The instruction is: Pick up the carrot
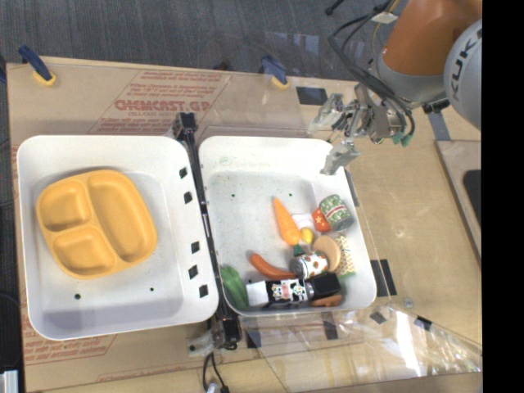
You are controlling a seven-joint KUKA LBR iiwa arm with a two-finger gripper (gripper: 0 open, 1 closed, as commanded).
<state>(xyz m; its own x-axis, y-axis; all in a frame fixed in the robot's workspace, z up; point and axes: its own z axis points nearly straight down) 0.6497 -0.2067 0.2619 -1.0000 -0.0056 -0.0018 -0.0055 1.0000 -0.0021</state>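
The carrot point(286, 220) is an orange tapered piece lying in the right bin point(246, 170), its narrow tip pointing up-left. My gripper point(339, 147) hangs over the bin's upper right corner, well above and to the right of the carrot. Its fingers are spread apart with nothing between them. The grey arm with its orange band reaches in from the top right.
Around the carrot lie a green can point(335, 211), a sausage point(268, 265), a black bottle point(295, 289), a green vegetable point(233, 285) and small toy foods. The left bin point(49, 301) holds a yellow divided plate point(95, 222). Blue clamps sit at the bench's back edge.
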